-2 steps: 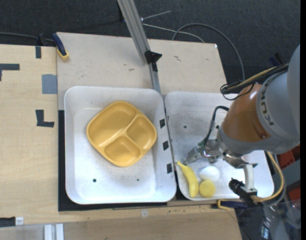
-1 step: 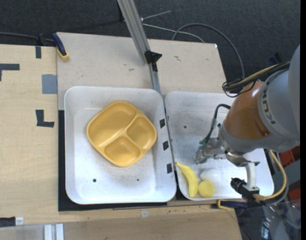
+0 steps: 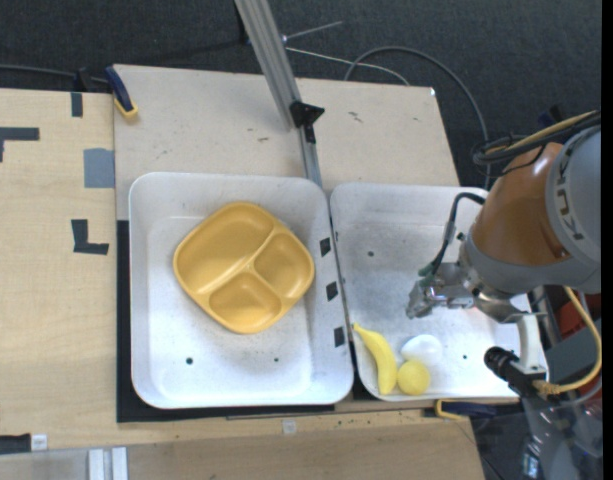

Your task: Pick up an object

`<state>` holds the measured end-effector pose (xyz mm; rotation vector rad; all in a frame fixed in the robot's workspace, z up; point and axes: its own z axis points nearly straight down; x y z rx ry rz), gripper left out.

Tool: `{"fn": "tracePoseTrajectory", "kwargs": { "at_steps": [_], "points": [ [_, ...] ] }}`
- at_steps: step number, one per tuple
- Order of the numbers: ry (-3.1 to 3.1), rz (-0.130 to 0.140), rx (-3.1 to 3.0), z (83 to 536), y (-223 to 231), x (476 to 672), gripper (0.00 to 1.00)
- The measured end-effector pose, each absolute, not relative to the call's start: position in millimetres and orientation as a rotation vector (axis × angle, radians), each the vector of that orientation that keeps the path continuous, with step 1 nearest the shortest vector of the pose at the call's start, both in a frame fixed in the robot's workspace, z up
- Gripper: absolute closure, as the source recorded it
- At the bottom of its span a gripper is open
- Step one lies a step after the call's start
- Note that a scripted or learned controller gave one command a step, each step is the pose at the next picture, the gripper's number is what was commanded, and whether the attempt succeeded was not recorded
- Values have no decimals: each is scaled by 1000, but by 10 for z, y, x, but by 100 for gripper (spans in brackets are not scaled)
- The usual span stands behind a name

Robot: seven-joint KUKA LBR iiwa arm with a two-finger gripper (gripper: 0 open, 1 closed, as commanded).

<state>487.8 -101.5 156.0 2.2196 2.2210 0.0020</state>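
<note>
- The grey arm (image 3: pixel 546 223), with its glossy orange band, is reaching in from the right and hanging over the right bin (image 3: pixel 386 218), a shallow white tray with rounded corners and a speckled, scuffed floor.
- The gripper (image 3: pixel 422 300) is showing as a small metallic cluster above the bin's bare middle; whether the claw is open or closed cannot be told, and nothing is visibly sitting in it.
- A smooth, curved yellow banana (image 3: pixel 378 356) is lying along the near left corner of the right bin.
- A round yellow ball (image 3: pixel 414 377) is resting just beside the banana's lower end.
- A pale white rounded object (image 3: pixel 422 347) is sitting just above the ball, blending into the bin floor.
- In the left bin (image 3: pixel 151 298), a matte yellow plastic plate (image 3: pixel 244 266) with three moulded compartments and softly rounded corners is lying tilted diagonally.
</note>
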Motion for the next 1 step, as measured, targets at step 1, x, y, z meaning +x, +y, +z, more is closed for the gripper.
{"fn": "tracePoseTrajectory", "kwargs": {
  "at_steps": [1],
  "points": [
    [2222, 2, 2218, 1978, -995, 4880, 100]
  ]
}}
